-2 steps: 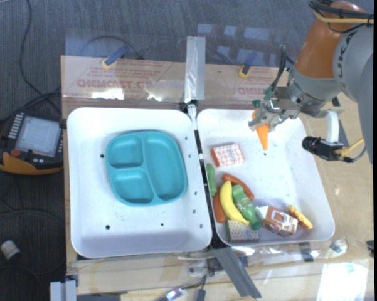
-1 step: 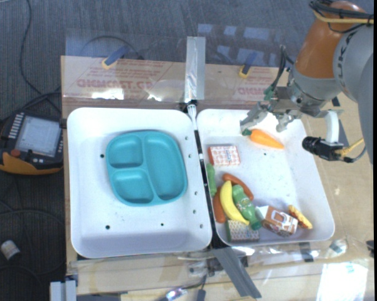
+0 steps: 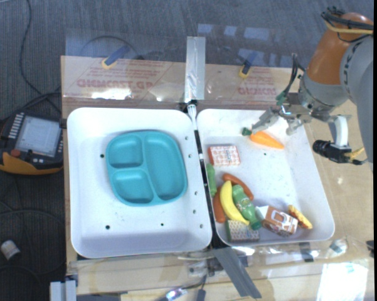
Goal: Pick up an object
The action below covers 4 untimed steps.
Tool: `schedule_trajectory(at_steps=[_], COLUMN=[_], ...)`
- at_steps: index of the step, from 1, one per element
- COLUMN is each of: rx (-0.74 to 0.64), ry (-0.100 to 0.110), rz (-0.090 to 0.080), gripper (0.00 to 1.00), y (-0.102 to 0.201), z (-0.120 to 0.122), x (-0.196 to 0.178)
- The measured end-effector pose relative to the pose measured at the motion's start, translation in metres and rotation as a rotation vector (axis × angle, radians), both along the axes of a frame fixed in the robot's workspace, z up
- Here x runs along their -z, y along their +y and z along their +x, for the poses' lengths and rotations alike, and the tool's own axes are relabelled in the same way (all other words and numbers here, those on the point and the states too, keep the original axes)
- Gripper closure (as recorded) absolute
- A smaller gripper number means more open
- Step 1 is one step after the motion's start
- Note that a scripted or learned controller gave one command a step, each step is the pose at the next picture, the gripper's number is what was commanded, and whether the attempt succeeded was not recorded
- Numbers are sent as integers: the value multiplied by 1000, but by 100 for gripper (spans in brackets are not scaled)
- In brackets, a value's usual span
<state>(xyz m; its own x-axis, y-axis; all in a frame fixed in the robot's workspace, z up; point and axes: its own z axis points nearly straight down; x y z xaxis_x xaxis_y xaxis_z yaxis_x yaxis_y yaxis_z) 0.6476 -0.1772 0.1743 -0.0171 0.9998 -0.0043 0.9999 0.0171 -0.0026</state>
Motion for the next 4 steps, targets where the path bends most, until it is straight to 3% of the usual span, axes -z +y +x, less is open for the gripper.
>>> schedule_trajectory(at_steps=[1, 2, 3, 4], rx=[66, -161, -31, -275], ry=[-21, -31, -25, -14], rz=[-1, -13, -4, -5], gripper=[0, 0, 0, 0], y=[-21, -8, 28, 21], z=[24, 16, 27, 25], x=[69, 73, 75, 74])
